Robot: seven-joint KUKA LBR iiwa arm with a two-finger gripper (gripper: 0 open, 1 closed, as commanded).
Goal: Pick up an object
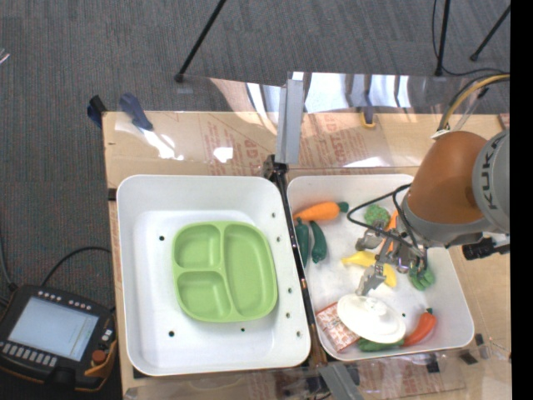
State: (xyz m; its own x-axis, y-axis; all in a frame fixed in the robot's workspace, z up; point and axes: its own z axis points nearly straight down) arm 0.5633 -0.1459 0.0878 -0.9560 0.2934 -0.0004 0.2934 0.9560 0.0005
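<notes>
The right bin (354, 183) holds several toy foods. An orange carrot (319, 212) lies at its far left, with two dark green vegetables (311, 242) just below it. A yellow piece (360, 259) lies in the middle. My gripper (376, 273) hangs low over that yellow piece, under the orange wrist band (445, 182); its tip hides part of the piece. A white round lid (371, 317) sits at the near side, with a red pepper (420, 327) to its right. Nothing is visibly lifted.
The left bin (133, 223) holds a green divided plate (225, 271). A green floret (376, 215) and a green leafy piece (422, 277) flank the gripper. A patterned packet (335, 325) lies by the lid. The bin divider (296, 248) runs close to the carrot.
</notes>
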